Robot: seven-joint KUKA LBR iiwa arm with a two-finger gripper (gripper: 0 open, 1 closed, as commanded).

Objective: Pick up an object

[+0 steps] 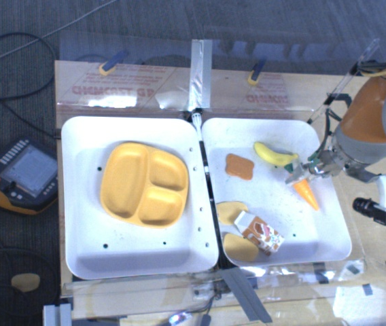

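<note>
The right bin (329,240) holds a yellow banana (273,154), an orange-brown square piece (240,167), an orange carrot (306,193), a small printed carton (261,233) and two tan flat pieces (231,213) near the front left. My gripper (303,170) hangs low over the bin's right part, between the banana's right end and the top of the carrot. Nothing is visibly held in it.
The left bin (77,243) carries a yellow divided tray (144,183). A metal strip (200,73) runs back from the seam between the bins. A handheld pendant (18,176) lies on the floor at left. The arm's orange band (373,111) stands over the right bin's far right corner.
</note>
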